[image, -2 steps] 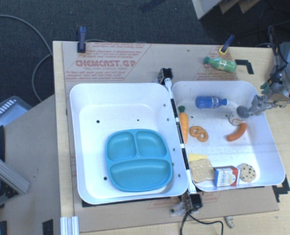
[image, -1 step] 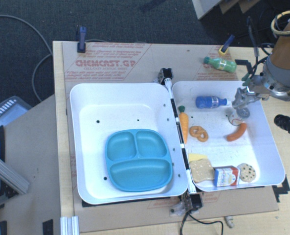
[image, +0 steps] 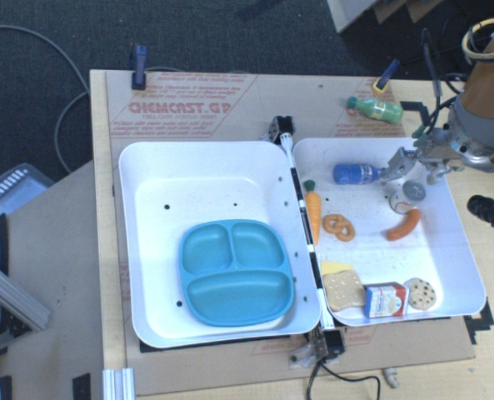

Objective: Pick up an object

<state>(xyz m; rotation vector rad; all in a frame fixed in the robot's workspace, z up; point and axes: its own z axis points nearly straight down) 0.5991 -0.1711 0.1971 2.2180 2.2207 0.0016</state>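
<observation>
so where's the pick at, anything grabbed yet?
Nothing looks lifted: the blue bottle, sausage, pretzel and carrot all lie in the right bin. In hand: the end effector is low in that bin, near the bottle. Left: the grasp and lift.

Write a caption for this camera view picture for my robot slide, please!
Robot arm's end effector reaches into the right bin of toy food beside a blue bottle; a blue plate sits in the left bin.
</observation>
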